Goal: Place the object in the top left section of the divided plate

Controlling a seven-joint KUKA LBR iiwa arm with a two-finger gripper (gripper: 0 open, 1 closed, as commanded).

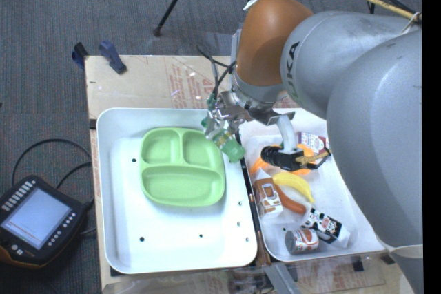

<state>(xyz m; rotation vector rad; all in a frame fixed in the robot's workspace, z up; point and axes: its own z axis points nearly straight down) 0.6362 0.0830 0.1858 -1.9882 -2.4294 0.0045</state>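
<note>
The green divided plate (182,197) lies in the left bin, with two small sections at its far side and one large section near me. My gripper (222,126) hangs over the plate's far right corner, by the wall between the bins. It is shut on a small green object (233,149), whose ends stick out on both sides of the fingers. The object sits just above the plate's right rim, beside the top right section. The top left section (162,145) holds nothing.
The left bin (124,231) holds just the plate. The right bin (358,231) holds a banana (293,186), an orange piece (258,165), a brown packet (266,196), a sausage (295,205), a can (301,240), a black-and-white bottle (329,226) and a red-white pack (314,142).
</note>
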